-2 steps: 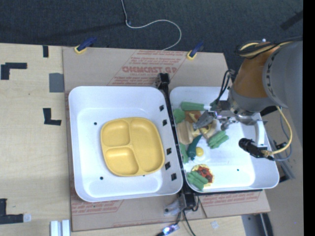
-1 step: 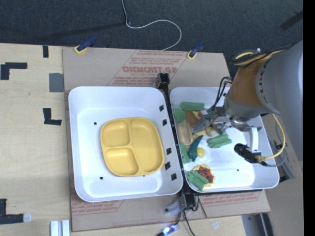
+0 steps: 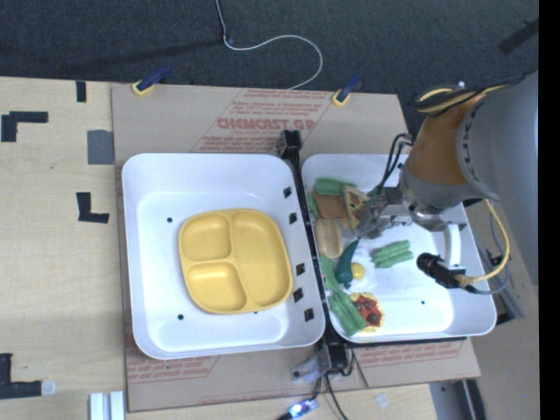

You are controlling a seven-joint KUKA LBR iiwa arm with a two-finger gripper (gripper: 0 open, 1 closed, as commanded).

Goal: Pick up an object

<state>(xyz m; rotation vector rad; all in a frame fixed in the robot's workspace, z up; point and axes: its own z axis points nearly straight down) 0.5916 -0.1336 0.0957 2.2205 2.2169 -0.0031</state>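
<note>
Gripper (image 3: 372, 220) low in right bin (image 3: 464, 318), near its left edge, over pizza slice (image 3: 355, 205); finger state: cannot tell. Toy food likely light, stiff plastic, slippery; grip across narrow sides.

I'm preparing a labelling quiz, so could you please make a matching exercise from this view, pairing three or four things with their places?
Things:
1. yellow tray
2. blue clip
3. end effector
4. pizza slice

Places:
A. near front edge of the right bin
B. in the left bin
C. on the cardboard's far edge
D. over the right bin, above the toy food

Pairs: 1-B, 2-C, 3-D, 4-A
</note>
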